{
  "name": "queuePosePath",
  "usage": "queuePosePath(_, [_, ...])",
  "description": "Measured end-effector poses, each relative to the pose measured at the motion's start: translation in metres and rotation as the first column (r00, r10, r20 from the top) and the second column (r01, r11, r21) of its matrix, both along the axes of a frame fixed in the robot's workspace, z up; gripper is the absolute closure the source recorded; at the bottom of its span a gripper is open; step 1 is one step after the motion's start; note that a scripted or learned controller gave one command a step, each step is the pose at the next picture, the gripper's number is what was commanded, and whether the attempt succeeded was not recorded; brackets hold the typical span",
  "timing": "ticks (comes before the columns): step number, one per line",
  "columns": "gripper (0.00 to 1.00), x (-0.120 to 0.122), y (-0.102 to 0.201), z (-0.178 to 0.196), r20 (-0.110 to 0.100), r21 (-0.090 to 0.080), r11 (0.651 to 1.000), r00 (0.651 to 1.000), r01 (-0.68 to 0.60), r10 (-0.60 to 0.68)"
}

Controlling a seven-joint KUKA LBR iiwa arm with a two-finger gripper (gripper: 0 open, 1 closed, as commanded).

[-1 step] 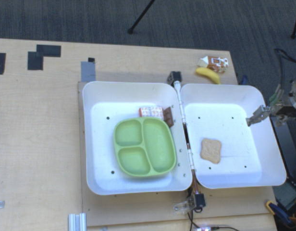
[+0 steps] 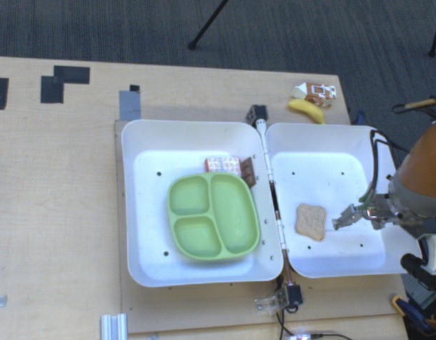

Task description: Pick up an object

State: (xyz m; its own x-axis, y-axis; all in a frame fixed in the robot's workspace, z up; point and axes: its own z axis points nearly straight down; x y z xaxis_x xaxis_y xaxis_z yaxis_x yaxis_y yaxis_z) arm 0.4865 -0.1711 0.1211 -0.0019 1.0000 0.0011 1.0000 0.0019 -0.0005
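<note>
left bin (image 2: pixel 133 211) held a green three-section plate (image 2: pixel 214 217), lying flat, filling most of the floor. just behind the plate, a small red-and-white box (image 2: pixel 223 164) sat near the bin's back wall, with a brown bar (image 2: pixel 247 171) touching its right end and tilted toward the divider. on the bench behind the bins, a banana (image 2: pixel 306 110) lay beside a small carton (image 2: pixel 318 91), both outside the bins.

right bin (image 2: pixel 324 163) held a slice of toast (image 2: pixel 311 221), flat on the floor near the left-front part, apart from the walls. gripper (image 2: pixel 343 220) came in from the right and sat low in the right bin, just beside the toast's right edge, tips pointing left toward it. toast was not between the fingers; nothing seen gripped. fingers looked close together but too small and blurred, so open or closed could not be told. arm's orange band (image 2: pixel 423 165) was at the right edge above the wrist.
</note>
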Motion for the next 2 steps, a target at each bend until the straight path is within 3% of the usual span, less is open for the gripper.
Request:
queuePosePath(1, [0.00, 0.003, 0.043, -0.034, 0.009, -0.004, 1.000, 1.000, -0.001, 0.001])
queuePosePath(2, [1.00, 0.006, 0.044, -0.021, 0.017, -0.003, 1.000, 1.000, -0.002, 0.002])
